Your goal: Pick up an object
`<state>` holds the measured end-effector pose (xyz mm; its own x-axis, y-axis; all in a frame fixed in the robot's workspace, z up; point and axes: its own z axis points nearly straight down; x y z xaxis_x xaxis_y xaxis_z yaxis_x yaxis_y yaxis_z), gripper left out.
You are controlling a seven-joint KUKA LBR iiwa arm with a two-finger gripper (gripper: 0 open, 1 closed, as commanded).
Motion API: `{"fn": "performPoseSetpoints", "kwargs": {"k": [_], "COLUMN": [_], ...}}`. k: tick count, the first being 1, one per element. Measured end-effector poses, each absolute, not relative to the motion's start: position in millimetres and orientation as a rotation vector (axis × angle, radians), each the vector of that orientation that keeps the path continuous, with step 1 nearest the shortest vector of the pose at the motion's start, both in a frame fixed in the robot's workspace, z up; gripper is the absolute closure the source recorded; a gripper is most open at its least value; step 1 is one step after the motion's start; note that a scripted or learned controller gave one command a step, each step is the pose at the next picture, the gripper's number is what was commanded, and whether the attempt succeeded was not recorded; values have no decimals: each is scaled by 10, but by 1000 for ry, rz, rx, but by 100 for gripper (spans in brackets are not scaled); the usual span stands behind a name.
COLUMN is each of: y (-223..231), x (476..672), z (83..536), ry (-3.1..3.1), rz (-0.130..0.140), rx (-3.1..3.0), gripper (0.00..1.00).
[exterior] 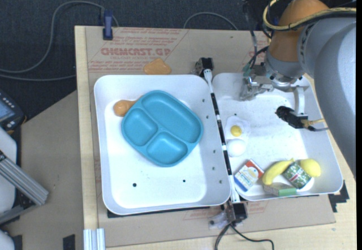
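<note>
Banana (278, 169) lies partly hidden behind a green can (296, 175).

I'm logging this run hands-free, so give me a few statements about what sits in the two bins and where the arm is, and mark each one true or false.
1. The blue divided plate lies in the left bin. True.
2. The banana lies on the blue divided plate. False: it lies in the right bin, near its front corner.
3. The gripper is over the right bin's far end. True.
4. The small carton sits in the left bin. False: it is in the right bin, beside the banana.
5. An orange object lies at the plate's far left edge. True.
</note>
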<state>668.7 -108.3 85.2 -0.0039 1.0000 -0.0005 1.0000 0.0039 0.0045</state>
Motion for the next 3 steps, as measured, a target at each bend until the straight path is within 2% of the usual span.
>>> {"fn": "performPoseSetpoints", "kwargs": {"k": [1,2,3], "y": [-876,-916,-1192], "x": [6350,6311,5989], "z": [1926,1895,974], "ry": [2219,2221,2223], "rz": [11,0,-12], "rx": [2213,2220,2232], "gripper": [100,100,100]}}
